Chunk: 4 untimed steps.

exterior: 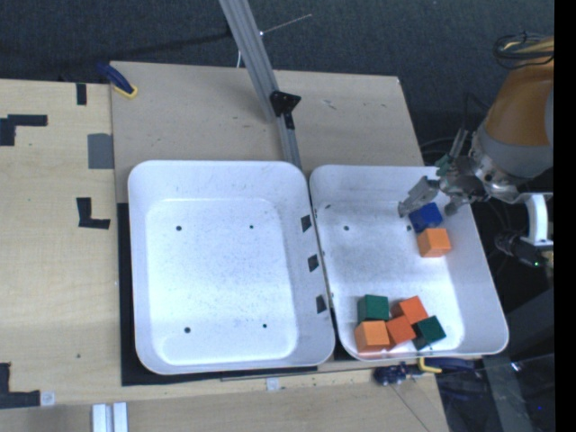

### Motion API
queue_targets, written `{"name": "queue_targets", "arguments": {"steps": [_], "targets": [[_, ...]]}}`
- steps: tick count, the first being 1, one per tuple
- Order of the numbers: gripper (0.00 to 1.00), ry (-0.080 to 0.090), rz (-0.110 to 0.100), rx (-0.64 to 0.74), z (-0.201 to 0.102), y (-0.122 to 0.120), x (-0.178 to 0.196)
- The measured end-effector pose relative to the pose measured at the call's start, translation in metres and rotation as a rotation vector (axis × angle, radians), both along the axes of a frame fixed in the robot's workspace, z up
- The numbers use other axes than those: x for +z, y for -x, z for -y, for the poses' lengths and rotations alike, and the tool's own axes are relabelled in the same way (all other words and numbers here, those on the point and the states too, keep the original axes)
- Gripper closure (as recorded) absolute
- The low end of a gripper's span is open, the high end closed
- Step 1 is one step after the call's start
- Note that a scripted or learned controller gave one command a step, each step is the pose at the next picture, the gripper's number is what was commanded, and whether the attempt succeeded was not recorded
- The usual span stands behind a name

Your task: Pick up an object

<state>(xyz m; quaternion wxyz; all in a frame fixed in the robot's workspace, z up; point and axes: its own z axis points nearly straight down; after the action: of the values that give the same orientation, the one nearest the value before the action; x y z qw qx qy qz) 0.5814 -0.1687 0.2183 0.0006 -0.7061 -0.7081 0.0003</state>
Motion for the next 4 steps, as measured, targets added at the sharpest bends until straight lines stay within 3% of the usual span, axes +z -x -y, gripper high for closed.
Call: {"name": "queue_targets", "arguments": {"steps": [1, 4], "targets": [[0.0, 0.0, 0.0, 0.0, 0.0, 0.0, 0.0], [0.0, 0.001, -0.004, 0.0, -0.004, -0.007, -0.129]]}}
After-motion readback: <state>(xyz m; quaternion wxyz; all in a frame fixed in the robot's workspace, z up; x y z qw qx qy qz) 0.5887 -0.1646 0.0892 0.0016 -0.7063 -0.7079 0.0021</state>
